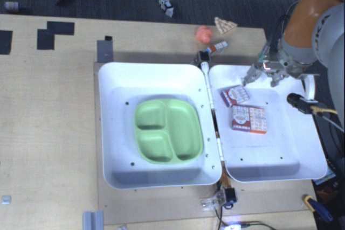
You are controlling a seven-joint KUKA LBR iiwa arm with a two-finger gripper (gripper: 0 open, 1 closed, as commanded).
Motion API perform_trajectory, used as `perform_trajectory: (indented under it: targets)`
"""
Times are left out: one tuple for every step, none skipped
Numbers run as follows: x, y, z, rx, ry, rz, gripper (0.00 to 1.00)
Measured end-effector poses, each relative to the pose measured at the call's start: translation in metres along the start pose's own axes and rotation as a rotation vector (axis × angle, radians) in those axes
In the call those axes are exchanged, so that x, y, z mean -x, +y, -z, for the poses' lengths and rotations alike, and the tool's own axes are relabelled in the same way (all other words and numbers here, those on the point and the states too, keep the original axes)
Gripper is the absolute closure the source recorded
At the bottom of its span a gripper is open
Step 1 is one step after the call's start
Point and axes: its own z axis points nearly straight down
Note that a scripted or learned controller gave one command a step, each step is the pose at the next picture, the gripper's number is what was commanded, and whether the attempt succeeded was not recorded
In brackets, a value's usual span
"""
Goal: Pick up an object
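Grey metal fingers of the gripper (262,77) hang spread apart over the far part of the right bin (280,161), with nothing between them, the arm (312,24) with its orange band rising behind and to the right. Just to the gripper's left and a little nearer the camera lies a small red and white packet (235,96), tilted on the bin floor, near one fingertip though contact cannot be told. Nearer still, below the gripper, sits a larger red and white box (249,118), flat and close beside the packet. Well to the gripper's left, across the seam where the two bins meet, the left bin (116,116) holds a green divided tray (168,130) with three compartments, lying flat in its middle. Beyond the gripper, on the wooden bench (48,132) past the bins' far rim, rest a pink ball (204,34), a wedge-shaped toy like a pizza slice (225,25), and a small tube-like item (216,48) by the corner between the bins.
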Motion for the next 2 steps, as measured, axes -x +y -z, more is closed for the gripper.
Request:
perform_trajectory:
  targets:
    - [-0.043, -0.023, -0.044, 0.015, -0.004, -0.002, 0.00]
    - [-0.044, -0.020, -0.031, 0.021, -0.003, -0.001, 1.00]
